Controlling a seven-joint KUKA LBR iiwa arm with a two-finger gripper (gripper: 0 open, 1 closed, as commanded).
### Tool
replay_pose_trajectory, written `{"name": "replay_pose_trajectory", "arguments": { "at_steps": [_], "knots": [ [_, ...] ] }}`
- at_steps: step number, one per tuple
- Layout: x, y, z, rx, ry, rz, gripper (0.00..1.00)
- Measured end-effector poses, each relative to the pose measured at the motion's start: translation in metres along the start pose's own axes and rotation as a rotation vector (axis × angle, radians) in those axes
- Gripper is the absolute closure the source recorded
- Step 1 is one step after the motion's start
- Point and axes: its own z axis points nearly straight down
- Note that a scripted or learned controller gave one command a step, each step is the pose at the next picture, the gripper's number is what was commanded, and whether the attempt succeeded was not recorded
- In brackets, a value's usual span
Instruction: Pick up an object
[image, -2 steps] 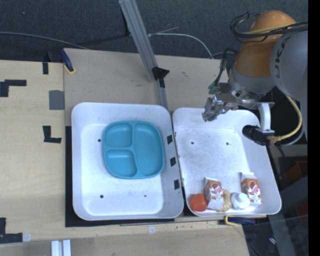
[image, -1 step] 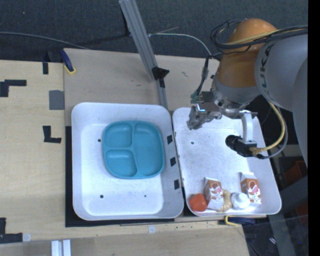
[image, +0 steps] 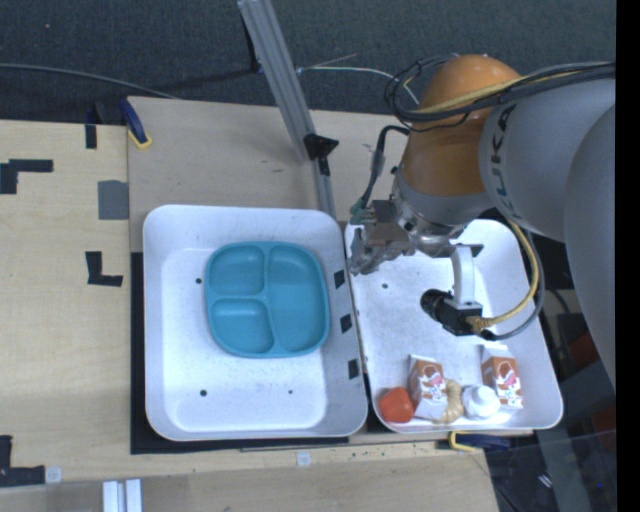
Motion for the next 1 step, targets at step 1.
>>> {"name": "replay_pose_trajectory", "arguments": {
  "at_steps": [1],
  "knots": [
    [0.0453, -0.0104, 0.0017, 0.000, 0.001, -0.001, 1.00]
  ]
}}
